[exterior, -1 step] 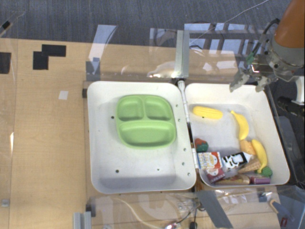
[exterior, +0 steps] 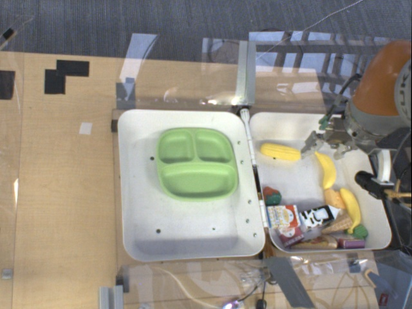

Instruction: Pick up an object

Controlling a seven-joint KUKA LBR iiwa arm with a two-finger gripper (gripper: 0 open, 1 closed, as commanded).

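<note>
My gripper [exterior: 327,144] hangs over the back of the right bin [exterior: 293,126], its fingers spread open with nothing between them. A yellow corn cob [exterior: 280,152] lies just to its left. A yellow banana [exterior: 327,170] lies just in front of it, apart from the fingertips. The grey arm with its orange band [exterior: 380,85] comes in from the right.
A second banana [exterior: 351,208], a red and green fruit [exterior: 271,194], a snack packet [exterior: 283,219], a black and white carton [exterior: 318,216] and small toys crowd the right bin's front. A green divided plate [exterior: 196,161] lies in the left bin [exterior: 138,192].
</note>
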